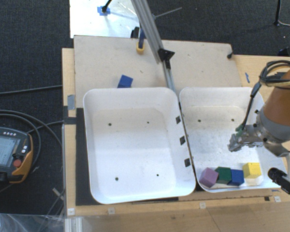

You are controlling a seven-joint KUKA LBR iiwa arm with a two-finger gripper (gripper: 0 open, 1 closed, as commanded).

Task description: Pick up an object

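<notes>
The gripper (238,143) hangs over the right bin (217,96), above the blocks. A purple block (208,176), green block (224,173), blue block (237,177) and yellow block (252,170) line that bin's near wall (the green and blue touching).

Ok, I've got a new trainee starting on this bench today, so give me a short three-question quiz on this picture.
1. True or false: the blocks lie in the left bin.
2. Which block lies nearest the divider between the bins? A) yellow block B) purple block C) green block
3. Fill in: the gripper hangs over the ____ bin.

Key: 1 false, they sit along the right bin's near edge; 2 B; 3 right.
</notes>
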